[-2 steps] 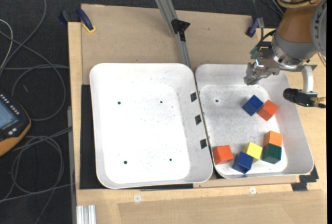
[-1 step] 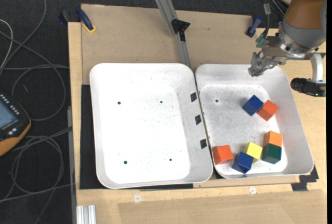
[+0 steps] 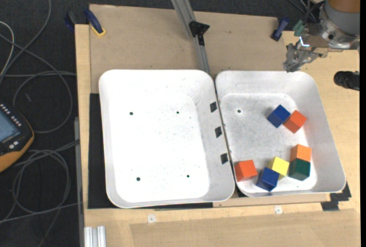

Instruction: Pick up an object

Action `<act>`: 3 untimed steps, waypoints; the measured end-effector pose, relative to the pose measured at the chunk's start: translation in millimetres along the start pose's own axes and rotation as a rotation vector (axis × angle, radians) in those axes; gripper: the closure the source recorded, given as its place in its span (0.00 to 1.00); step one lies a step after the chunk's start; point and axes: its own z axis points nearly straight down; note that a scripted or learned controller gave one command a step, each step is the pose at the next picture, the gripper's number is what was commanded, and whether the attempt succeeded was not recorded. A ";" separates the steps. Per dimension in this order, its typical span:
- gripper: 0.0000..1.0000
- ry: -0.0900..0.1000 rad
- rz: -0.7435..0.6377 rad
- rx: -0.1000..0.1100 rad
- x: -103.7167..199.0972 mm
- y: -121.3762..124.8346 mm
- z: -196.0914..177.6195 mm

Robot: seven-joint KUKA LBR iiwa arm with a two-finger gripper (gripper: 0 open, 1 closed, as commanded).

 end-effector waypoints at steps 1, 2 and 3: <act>1.00 0.005 -0.005 0.010 63.9 6.8 9.9; 1.00 0.005 -0.004 0.011 119.5 4.2 24.5; 1.00 0.005 -0.005 0.012 181.3 6.6 36.2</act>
